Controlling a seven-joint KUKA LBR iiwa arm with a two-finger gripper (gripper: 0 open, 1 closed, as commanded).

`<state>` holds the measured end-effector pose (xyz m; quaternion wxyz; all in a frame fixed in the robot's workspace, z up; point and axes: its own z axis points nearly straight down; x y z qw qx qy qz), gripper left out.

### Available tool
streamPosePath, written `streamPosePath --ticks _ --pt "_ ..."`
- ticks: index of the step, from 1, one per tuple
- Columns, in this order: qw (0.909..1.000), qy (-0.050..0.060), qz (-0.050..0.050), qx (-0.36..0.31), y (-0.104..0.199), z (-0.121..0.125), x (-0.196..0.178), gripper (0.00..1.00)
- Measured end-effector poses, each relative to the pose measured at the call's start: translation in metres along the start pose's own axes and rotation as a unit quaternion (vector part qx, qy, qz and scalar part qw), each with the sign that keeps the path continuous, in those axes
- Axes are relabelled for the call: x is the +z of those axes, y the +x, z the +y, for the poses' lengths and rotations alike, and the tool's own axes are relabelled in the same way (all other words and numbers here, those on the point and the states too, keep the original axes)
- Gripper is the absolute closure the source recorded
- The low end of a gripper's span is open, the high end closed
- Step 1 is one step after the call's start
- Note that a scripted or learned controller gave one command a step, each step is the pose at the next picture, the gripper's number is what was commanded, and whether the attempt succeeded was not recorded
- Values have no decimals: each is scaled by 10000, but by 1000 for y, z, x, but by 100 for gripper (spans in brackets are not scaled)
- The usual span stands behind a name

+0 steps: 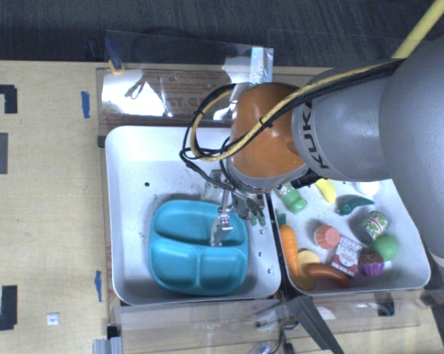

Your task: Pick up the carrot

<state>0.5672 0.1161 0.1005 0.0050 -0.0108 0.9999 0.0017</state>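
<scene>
Still to be picked: the carrot [288,247] lies in the right bin [417,268], hard against its left wall, while the gripper [223,227] hangs over the left bin [126,198].

The carrot looks like a small plastic toy, so I judge it light, stiff and rather smooth; it tapers, and a grip across its thicker middle, squeezing the narrow way, should slip less than one at the tip. The bin wall just beside it leaves little room for a finger on that side. Near it lie a sausage [327,273] and a yellow piece [308,257]. The arm reaches in from the right, its orange band [262,139] above the wrist, tool pointing down at the blue divided tray [179,260]. Whether the tool is released or clenched I cannot tell.
</scene>
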Motion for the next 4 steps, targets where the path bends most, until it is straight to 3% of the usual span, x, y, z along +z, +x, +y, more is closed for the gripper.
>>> streamPosePath --ticks 1,2,3,4 --pt "9796 16 -2 -2007 0 -86 -88 0" --pt "9378 -16 16 -3473 -47 -21 -53 0" --pt "9438 11 -84 -3305 -13 -14 -5 0" --pt "9116 2 -17 -4110 -102 -30 -89 0"
